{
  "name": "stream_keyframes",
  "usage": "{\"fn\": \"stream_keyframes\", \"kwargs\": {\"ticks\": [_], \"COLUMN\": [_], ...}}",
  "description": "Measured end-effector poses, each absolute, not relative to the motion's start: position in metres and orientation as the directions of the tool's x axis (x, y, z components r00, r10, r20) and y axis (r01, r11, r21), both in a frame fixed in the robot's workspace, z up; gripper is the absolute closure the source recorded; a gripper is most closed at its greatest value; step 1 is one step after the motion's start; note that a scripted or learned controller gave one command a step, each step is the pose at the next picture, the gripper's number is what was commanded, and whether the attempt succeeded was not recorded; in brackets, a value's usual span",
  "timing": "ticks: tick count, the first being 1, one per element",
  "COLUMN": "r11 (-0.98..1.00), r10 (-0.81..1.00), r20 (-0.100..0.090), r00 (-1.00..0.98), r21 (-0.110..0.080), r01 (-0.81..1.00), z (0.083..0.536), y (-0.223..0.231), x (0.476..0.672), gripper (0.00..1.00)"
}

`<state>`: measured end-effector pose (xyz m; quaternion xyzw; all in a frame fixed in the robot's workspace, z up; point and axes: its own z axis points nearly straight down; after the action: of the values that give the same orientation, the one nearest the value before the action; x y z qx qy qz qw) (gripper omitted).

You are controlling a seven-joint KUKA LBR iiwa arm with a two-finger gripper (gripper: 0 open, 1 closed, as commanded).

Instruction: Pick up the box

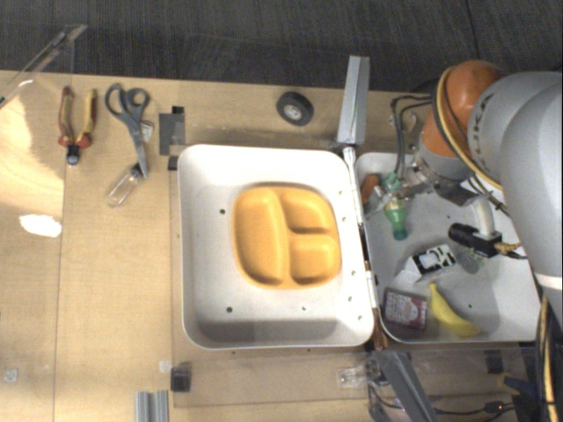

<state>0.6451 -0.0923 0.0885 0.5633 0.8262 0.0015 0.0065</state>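
Note:
A small dark red box lies flat in the front left corner of the right bin. My gripper hangs over the back left part of that bin, well behind the box and apart from it. A green bottle-like thing sits right under the gripper; I cannot tell whether the gripper touches it. The arm's grey body and orange band cover the bin's back right.
A banana lies just right of the box. A small black and white item sits mid-bin, and a brown thing is in the back left corner. The left bin holds a yellow divided tray. Scissors, pliers and a tape roll lie on the bench.

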Motion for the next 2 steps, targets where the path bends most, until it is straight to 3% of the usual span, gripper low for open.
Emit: {"fn": "stream_keyframes", "kwargs": {"ticks": [1,2], "r11": [0.373,0.518], "r10": [0.928,0.856], "r20": [-0.012,-0.01], "r00": [-0.373,-0.517], "r21": [0.015,0.009], "r01": [0.928,0.856], "z": [0.101,0.089], "y": [-0.09,-0.137], "x": [0.647,0.592], "gripper": [1.0,1.0]}}
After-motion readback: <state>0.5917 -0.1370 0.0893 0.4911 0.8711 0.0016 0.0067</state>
